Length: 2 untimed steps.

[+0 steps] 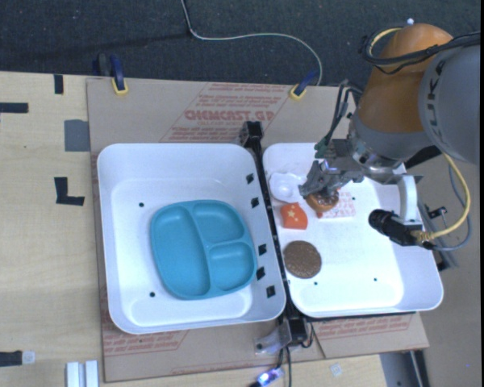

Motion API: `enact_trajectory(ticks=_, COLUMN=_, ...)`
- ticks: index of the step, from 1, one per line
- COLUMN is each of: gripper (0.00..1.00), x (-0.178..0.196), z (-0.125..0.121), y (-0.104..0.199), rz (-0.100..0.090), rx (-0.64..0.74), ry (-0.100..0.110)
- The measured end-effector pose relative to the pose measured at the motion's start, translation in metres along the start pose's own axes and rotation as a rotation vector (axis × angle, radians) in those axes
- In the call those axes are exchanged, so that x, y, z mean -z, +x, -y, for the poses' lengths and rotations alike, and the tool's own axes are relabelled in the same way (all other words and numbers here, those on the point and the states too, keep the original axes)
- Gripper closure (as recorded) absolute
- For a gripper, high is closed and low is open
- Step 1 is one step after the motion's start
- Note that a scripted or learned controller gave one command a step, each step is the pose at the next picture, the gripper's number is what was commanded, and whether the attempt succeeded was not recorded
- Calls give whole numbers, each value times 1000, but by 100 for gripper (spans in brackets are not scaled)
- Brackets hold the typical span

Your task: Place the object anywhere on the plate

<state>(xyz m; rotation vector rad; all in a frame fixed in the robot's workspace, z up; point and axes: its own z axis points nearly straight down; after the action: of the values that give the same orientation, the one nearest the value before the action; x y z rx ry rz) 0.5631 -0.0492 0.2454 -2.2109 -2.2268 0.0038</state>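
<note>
- Blue is the colour of the plate [202, 246], which has three sections and lies flat in the left bin [121, 185], far to the left of the jaws.
- A black clip row [260, 216] runs between the two bins, a little to the left of the jaws.
- The right bin [403, 285] holds all the small things and sits under the jaws.
- A white spoon-like piece [283, 186] lies just to the left of the jaws, near the bin's left wall.
- An orange piece [294, 214] lies just below and left of the jaws, apart from them.
- A round brown cookie-like disc [303, 259] lies further below the jaws, well apart from them.
- The gripper [323, 192] hangs low over the right bin, and I cannot tell if the jaws are apart or together.
- A small reddish-brown thing [326, 203] sits right at the jaw tips, on a flat white card with pink marks [343, 209]. I cannot tell if the jaws hold it.
- The grey arm [460, 95] with its orange band [399, 71] comes in from the right, up behind the jaws.
</note>
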Motion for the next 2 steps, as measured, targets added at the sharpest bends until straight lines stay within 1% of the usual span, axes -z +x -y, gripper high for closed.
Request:
enact_trajectory(ticks=1, gripper=100, x=-19, z=-11, y=52, rz=1, rx=-1, ry=3)
enact_trajectory(ticks=2, gripper=100, x=-12, z=-23, y=101, rz=0, rx=0, ry=0)
